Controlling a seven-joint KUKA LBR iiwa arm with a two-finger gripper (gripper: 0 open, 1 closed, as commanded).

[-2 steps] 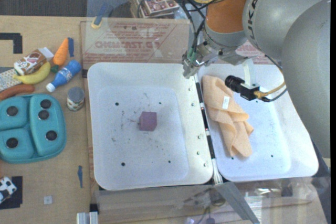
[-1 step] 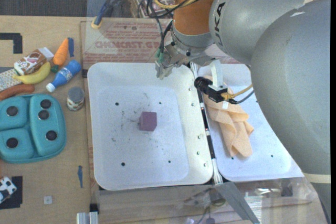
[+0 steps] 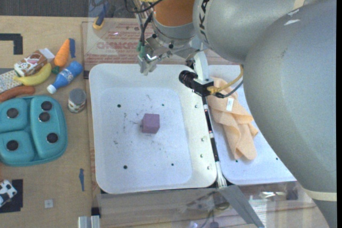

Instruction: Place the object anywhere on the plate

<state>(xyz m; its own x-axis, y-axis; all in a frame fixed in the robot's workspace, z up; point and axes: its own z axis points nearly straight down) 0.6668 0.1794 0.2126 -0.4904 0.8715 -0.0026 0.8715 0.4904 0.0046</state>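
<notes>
I see purple cube (image 3: pixel 150 123) near centre of left bin (image 3: pixel 101 83), resting flat. Gripper (image 3: pixel 145 65) hovers over that bin's far rim, well apart from cube. Fingers' state: I cannot tell. Orange cloth (image 3: pixel 238 124) in right bin (image 3: pixel 267 168).

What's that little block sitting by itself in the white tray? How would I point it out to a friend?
Start at the left shallow white bin, the one nearer the toys. Near the middle of its floor lies a small purple cube, apart from the walls. It is the one solid thing there among tiny dark specks; the orange cloth lies in the other bin.
</notes>
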